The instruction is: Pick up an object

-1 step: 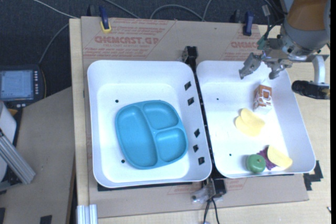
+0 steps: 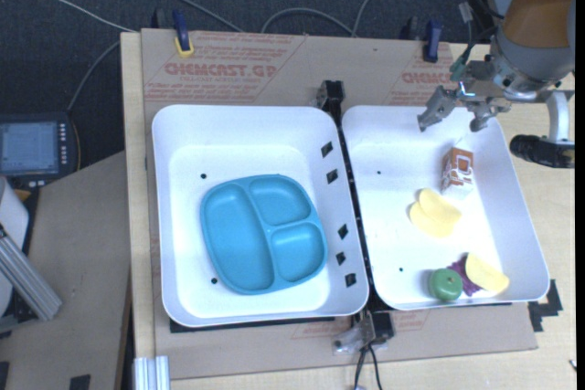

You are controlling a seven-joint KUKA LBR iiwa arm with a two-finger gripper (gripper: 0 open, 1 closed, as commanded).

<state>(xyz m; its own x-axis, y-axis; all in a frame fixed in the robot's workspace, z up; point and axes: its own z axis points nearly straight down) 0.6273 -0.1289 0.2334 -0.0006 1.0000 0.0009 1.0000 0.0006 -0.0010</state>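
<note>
The grey arm with its orange band is reaching in from the two o'clock corner of the view, and its two-finger gripper (image 2: 455, 114) is hanging over the far rim of the right-hand shallow white bin (image 2: 391, 269). Its two dark fingers are standing spread apart, one pointing toward nine o'clock and the other toward five o'clock, with nothing showing between them, so the hand is released.

Inside the right-hand bin, a small brown and white carton (image 2: 458, 168) is lying just below the gripper, toward six o'clock of it and apart from the fingers. Toward seven o'clock of the carton, near it, a pale yellow soft-looking lump (image 2: 434, 213) is resting on the bin floor. At the bin's five o'clock corner, a green round toy fruit (image 2: 446, 284) is sitting beside a yellow wedge-shaped piece (image 2: 485, 273), with a scrap of purple (image 2: 466, 284) showing between them; whether these are touching one another is hard to tell.

The left-hand shallow white bin (image 2: 174, 196) is holding a blue plastic plate with three compartments (image 2: 263, 232), lying flat near its middle. Both bins are sitting side by side on a brown cardboard sheet with red lettering (image 2: 219, 67), which blue clamps (image 2: 183, 39) are pinning down at the twelve o'clock edge.
</note>
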